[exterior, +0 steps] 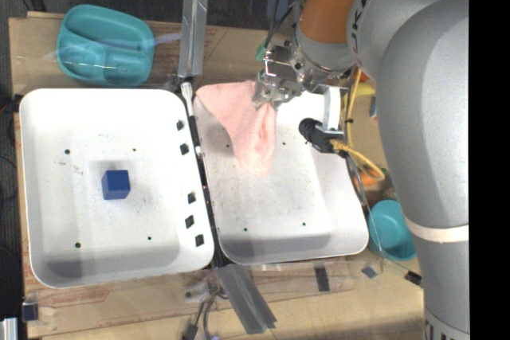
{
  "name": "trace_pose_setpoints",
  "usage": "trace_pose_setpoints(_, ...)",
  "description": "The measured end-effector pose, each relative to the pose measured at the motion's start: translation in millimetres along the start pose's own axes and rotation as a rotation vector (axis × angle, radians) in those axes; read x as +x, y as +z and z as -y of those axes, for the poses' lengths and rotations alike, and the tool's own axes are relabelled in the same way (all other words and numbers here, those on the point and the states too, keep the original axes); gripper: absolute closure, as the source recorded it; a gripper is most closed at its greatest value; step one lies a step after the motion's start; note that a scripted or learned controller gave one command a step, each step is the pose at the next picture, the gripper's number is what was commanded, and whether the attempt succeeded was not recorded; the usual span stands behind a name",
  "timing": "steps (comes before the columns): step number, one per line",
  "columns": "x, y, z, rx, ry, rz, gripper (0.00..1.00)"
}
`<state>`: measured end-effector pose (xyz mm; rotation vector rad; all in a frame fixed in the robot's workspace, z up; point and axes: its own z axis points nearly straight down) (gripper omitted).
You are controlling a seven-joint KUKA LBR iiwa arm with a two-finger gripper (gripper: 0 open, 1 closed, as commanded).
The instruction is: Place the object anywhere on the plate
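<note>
Two bins sit side by side: a cube [116,184] lies in the left bin [48,251], a cloth [239,123] in the right bin's [279,239] far part. The gripper [269,95] hangs over the cloth, perhaps touching it. A tray [103,44] lies behind the left bin; a bowl [392,228] sits right of the right bin.

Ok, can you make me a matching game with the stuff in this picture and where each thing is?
Things:
1. blue block
2. pink cloth
3. teal plate
4. small teal bowl

Places:
A. on the bench behind the left bin
B. in the left bin
C. on the bench by the right bin's near right corner
D. in the right bin, hanging from the pincer

Pairs: 1-B, 2-D, 3-A, 4-C
</note>
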<state>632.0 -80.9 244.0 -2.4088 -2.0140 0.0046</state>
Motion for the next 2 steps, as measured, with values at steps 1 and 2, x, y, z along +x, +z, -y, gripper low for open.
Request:
trace_pose_setpoints(1,52,-18,13,-0.002,-0.02,0.0,1.0)
trace_pose_setpoints(2,165,54,58,0.003,-0.118,0.001,1.0)
